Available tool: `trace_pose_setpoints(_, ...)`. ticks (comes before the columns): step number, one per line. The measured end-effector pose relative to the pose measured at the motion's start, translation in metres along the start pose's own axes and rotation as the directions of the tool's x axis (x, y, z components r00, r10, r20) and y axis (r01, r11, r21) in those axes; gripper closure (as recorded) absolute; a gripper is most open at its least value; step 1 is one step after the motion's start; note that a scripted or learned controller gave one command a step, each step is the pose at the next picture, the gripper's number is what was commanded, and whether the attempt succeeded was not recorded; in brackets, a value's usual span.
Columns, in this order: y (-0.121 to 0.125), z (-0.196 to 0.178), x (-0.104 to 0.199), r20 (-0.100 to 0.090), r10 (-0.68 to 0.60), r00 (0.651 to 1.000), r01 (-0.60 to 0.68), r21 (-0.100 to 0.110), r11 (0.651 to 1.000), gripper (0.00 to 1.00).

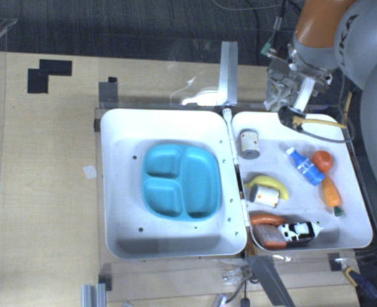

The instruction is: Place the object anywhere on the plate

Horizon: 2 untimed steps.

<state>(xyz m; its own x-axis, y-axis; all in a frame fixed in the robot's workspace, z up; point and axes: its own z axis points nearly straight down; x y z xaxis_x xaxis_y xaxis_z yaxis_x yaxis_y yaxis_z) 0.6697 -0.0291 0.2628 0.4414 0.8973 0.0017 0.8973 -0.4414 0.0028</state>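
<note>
Nothing lies on the blue plate (178, 181) yet; my gripper (289, 102) hangs above the right bin's (361, 226) far edge, grip unreadable; everything remains.

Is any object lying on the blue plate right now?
No, the blue plate in the left bin has all three compartments bare; the banana and other items sit in the right bin.

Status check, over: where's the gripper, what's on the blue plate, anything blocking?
Gripper above right bin's far edge, holding nothing. Blue plate bare in left bin. Toys sit in right bin. Path clear.
</note>
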Motion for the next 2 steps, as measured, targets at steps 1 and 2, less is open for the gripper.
trace_pose_setpoints(1, -0.025, -0.021, 0.051, -0.001, 0.002, 1.0, -0.002, 0.0, 1.0, 1.0)
trace_pose_setpoints(2, -0.095, 0.023, 0.034, 0.0, -0.371, 0.929, 0.371, 0.002, 0.929, 1.0)
